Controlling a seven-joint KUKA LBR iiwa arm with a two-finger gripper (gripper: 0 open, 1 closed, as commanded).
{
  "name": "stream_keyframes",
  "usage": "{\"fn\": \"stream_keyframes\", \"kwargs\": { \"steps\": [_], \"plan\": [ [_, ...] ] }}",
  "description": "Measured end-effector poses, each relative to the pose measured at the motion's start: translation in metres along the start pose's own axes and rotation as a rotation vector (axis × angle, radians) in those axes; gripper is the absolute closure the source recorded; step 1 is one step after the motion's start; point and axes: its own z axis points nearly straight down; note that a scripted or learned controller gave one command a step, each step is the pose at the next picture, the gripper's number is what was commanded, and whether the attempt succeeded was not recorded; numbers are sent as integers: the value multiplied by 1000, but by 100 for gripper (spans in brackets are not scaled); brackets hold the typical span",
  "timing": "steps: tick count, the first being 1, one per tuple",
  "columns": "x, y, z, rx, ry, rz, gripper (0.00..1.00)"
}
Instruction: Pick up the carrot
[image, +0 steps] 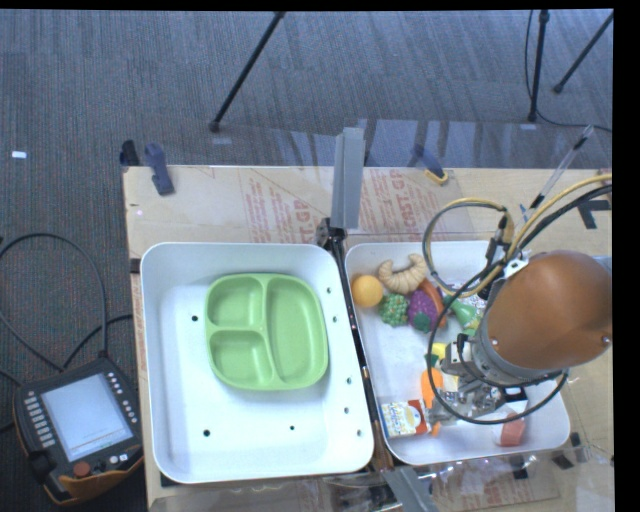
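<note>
Orange and only partly in view, the carrot (428, 387) lies in the right bin (400, 440), and we see a short strip of it just left of the arm's wrist and above a small carton (403, 417) near the bin's front wall. We find the gripper (462, 392) low over this spot, under the arm (545, 315), whose orange band covers it from above; we cannot tell how its jaws stand, nor whether anything sits between them. Just right of the gripper, a pink piece (513, 431) rests by the front right corner of the bin. Farther back in the same bin we see a cluster of toy food: an orange (367, 291) by the left wall, a tan croissant (404, 273) beside it, green grapes (394, 309) just in front, and a purple eggplant (425, 307) touching the grapes, with a green piece (464, 311) near the arm's edge. Cables (470, 225) loop over the back of the bin. In the left bin (165, 400) we see a green plate (267, 331) with three compartments. Off the bench to the left, a pendant (75, 430) lies on the floor.
</note>
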Motion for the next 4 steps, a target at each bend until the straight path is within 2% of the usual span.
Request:
{"fn": "stream_keyframes", "kwargs": {
  "steps": [1, 2, 3, 4],
  "plan": [
    [-62, 20, -87, -8, 5, 112, 100],
    [-60, 21, -85, -15, 6, 116, 0],
    [-16, 9, 12, -11, 7, 91, 0],
    [-20, 9, 3, -11, 3, 90, 100]
  ]
}}
